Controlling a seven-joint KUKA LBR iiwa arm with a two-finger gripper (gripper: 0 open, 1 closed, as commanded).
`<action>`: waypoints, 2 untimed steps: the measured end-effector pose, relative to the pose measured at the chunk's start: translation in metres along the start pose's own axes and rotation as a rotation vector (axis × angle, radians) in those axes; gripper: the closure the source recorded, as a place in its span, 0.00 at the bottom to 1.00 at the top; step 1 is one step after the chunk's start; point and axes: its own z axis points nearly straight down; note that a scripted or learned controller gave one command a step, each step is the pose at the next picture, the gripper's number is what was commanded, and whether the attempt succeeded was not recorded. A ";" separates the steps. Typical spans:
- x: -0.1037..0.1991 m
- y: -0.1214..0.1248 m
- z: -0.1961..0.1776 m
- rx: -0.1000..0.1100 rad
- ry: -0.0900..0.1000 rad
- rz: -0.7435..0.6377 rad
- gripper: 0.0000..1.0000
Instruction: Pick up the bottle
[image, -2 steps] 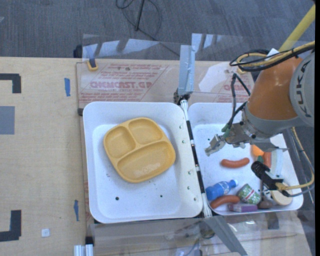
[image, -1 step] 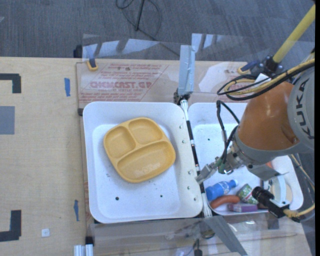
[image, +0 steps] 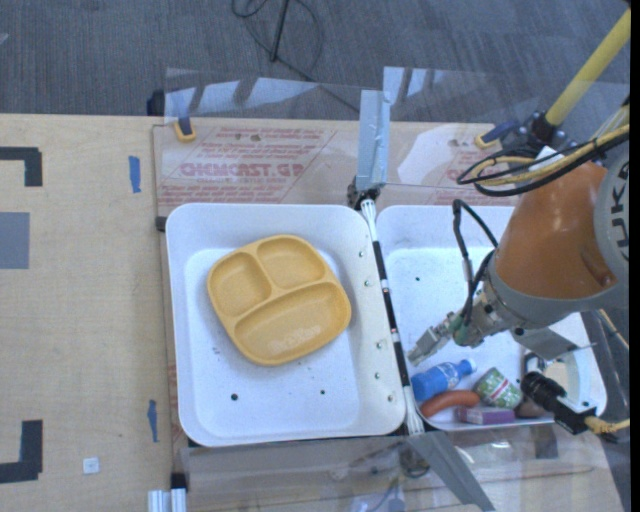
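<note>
The bottle (image: 441, 378) is small and blue with a white cap end, and it lies on its side near the front left of the right bin (image: 425, 262). My gripper (image: 430, 343) hangs just above and behind the bottle, pointing down toward the bin's left wall. It is open with nothing between its fingers. The grey and orange arm (image: 550, 250) covers much of the right bin's right half.
Beside the bottle lie a red-orange sausage-shaped item (image: 450, 402), a green packet (image: 497, 387), a pink-purple item (image: 487, 416) and a dark object (image: 532, 408). The left bin (image: 190, 300) holds a yellow divided plate (image: 279, 298). Cables (image: 520, 160) hang over the arm.
</note>
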 end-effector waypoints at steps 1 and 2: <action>0.014 0.007 0.000 0.001 0.001 -0.259 0.00; 0.036 0.016 0.000 0.000 0.001 -0.684 0.00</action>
